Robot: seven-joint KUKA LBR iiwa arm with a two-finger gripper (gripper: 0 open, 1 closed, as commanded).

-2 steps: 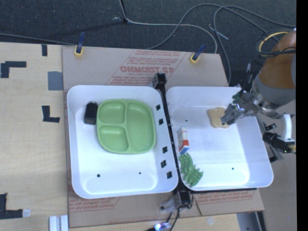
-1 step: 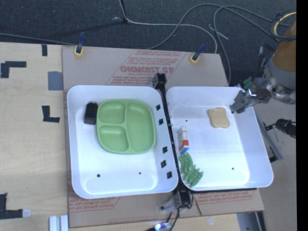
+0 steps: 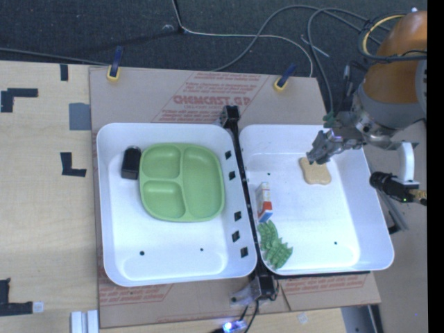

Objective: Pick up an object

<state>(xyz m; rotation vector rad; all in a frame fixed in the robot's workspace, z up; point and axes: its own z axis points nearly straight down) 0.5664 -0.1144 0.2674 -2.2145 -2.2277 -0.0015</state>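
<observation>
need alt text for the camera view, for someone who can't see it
A grey and orange robot arm's gripper hovers just above a tan, bread-like object in the right white bin, which also holds a small tube and a green leafy item. The left white bin holds a green divided plate and a black block.

the bench [image 3: 41, 207] is pale wood with black tape marks [image 3: 69, 164]. a cardboard sheet [image 3: 208, 96] lies on it, held at its far edge by two yellow clamps [image 3: 113, 72], both left of the gripper [image 3: 320, 151]. two white bins sit side by side on the cardboard: the right bin [image 3: 361, 248] under the gripper, the left bin [image 3: 114, 248] well to its left.
</observation>
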